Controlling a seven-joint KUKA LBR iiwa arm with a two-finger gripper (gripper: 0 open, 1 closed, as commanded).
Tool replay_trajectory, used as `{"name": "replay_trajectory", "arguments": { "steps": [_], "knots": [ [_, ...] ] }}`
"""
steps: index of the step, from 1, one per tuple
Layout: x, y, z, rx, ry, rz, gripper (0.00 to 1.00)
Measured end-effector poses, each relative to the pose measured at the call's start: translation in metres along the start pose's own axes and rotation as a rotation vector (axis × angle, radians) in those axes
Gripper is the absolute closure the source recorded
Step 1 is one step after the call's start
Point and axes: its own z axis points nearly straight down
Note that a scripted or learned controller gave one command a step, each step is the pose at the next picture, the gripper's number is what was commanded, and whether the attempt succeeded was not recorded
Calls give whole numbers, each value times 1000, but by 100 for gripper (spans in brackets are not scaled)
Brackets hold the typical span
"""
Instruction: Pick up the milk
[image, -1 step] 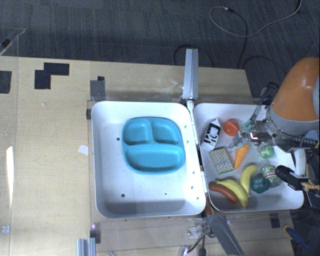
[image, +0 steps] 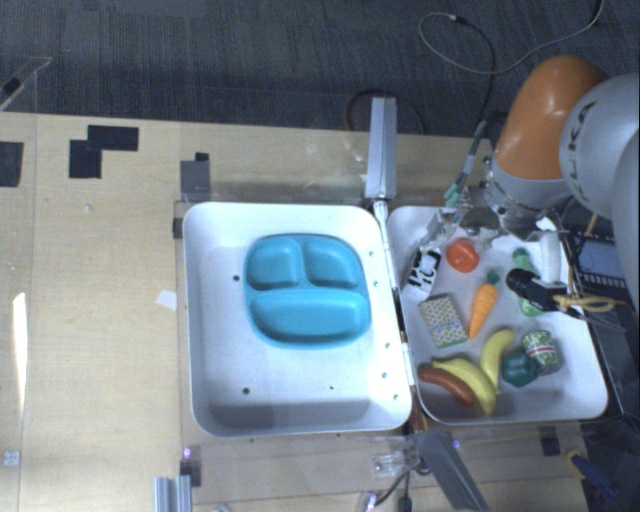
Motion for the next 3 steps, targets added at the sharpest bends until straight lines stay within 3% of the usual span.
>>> {"name": "replay_trajectory", "arguments": {
  "steps": [1,2,3],
  "knots": [
    [-24,14,61,-26,-3,26,0],
    [-19,18,74,-27,-2,88,0],
    [-22,5,76,-41,-18,-219,0]
  ]
}}
